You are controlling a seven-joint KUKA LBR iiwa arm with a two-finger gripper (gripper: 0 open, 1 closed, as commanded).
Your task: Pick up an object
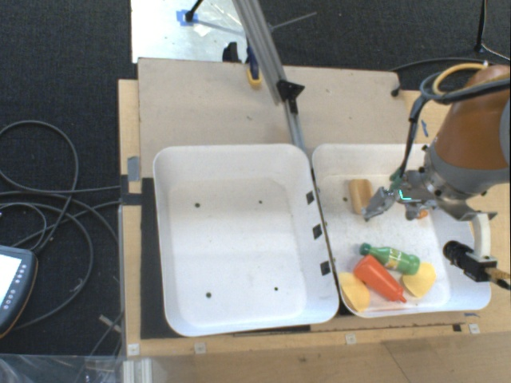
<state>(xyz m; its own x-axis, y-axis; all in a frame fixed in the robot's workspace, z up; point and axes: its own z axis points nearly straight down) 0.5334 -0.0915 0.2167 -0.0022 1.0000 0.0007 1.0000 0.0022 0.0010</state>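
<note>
Nearest the camera, the front of the right shallow white plastic bin (471, 298) holds a cluster of smooth toy foods. A glossy orange cone-shaped carrot (378, 277) lies slantwise, touching a green plastic bottle (391, 257) with a yellow label just behind it. A pale yellow rounded wedge (355, 290) sits at the carrot's left end, and a second yellow rounded piece (423, 278) lies at its right.

Farther back in the same bin rests a short tan wooden cylinder (360, 194), lying on its side. Just right of it hangs the metallic gripper (378, 206) of the grey arm with its rounded orange band (477, 134); nothing is seen between its fingers, and their spread cannot be made out.

The left white bin (231, 238), matte and round-cornered, sits alongside. Behind both stretches the flat beige board surface (207, 102), crossed by a slanting grey metal pole (259, 34).
</note>
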